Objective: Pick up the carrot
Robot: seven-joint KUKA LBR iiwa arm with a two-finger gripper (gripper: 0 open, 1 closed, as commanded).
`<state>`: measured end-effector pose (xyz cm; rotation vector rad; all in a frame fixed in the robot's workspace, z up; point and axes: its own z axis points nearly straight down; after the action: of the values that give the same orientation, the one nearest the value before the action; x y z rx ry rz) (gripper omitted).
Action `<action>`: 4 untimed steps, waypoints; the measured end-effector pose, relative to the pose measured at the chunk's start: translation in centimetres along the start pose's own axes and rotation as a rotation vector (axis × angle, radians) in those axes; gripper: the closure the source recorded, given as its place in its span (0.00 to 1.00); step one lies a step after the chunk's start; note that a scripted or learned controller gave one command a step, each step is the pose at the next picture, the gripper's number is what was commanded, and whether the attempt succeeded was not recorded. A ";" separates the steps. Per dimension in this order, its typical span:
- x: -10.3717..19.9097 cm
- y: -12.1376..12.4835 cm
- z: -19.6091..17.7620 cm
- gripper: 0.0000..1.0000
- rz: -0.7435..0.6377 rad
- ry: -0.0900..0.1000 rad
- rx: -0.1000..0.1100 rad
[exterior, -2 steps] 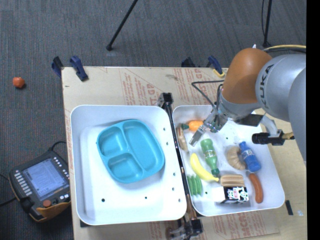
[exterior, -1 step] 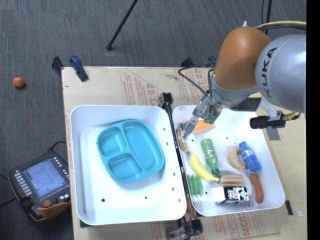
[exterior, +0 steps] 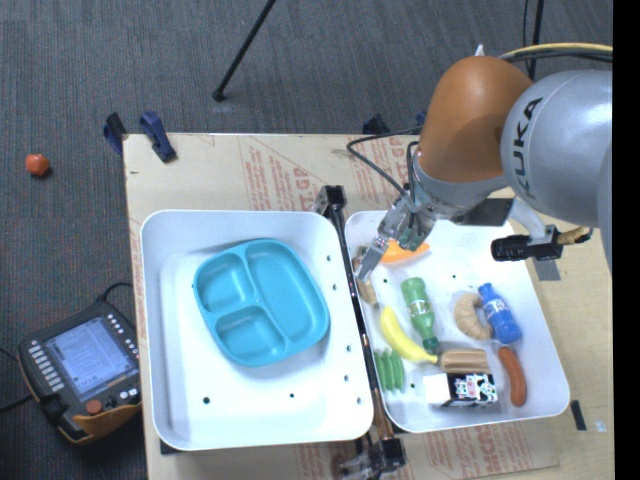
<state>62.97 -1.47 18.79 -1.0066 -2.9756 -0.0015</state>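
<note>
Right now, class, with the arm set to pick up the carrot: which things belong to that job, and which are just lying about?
Belonging to the job:
carrot
gripper
right bin

Just lying about:
banana
green bottle
blue bottle
croissant
sausage
milk carton
blue divided plate in the left bin

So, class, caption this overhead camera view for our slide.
Robot arm's claw reaches the carrot in the right bin of toy food.
</note>
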 end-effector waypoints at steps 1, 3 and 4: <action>-0.9 -0.1 0.0 0.00 0.090 -0.002 -0.001; 2.1 2.3 0.0 0.00 0.371 0.001 0.002; -0.6 -0.3 0.0 0.00 0.354 -0.001 0.000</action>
<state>63.26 -2.13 18.77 -1.5157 -2.7522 -0.0003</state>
